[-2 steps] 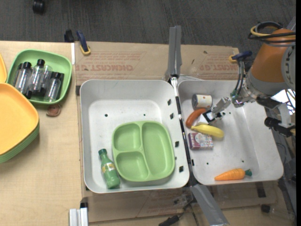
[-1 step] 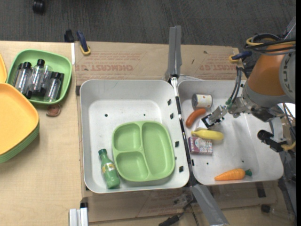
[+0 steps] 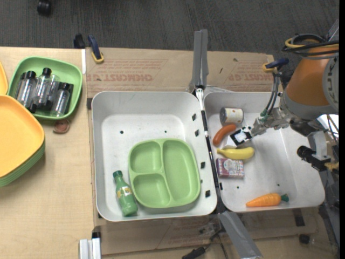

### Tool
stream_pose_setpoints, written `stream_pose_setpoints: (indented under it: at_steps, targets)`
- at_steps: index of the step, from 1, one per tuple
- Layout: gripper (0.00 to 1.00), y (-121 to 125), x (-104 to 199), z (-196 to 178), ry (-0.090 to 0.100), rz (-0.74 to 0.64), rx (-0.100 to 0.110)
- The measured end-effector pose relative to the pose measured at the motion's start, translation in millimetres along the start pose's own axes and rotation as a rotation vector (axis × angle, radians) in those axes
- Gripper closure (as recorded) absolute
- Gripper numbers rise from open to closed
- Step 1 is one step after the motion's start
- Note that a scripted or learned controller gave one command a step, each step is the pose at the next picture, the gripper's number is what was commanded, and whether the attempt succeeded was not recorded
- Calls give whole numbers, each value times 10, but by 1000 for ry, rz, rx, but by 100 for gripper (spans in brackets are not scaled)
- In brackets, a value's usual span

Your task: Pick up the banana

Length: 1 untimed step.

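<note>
1. Leftmost bin: green divided tray [image 3: 161,174] with a green bottle [image 3: 125,194] at its left edge; no task item.
2. Right bin [image 3: 302,196]: banana [image 3: 236,152] lies flat between red sausage [image 3: 223,134] and pink carton [image 3: 230,168].
3. Gripper [image 3: 242,136] sits just above the banana's right end; grip state cannot be told.
4. Judged step: approach. Next: descend, close across the banana.

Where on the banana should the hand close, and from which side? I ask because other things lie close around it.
Grip the banana across its thick middle, coming straight down from above. It lies flat and lengthwise left to right, with the pink packet just below it and the red sausage above left, so probably only a top approach has room.
</note>
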<state>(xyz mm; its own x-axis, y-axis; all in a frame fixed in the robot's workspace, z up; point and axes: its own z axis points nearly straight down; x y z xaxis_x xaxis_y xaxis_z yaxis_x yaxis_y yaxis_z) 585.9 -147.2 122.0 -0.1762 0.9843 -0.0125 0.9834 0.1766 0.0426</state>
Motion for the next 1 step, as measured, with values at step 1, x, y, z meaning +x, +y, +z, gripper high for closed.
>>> stream_pose_setpoints:
  at_steps: [1]
  targets:
    - [100, -281, 6, -391, 4, 326, 46]
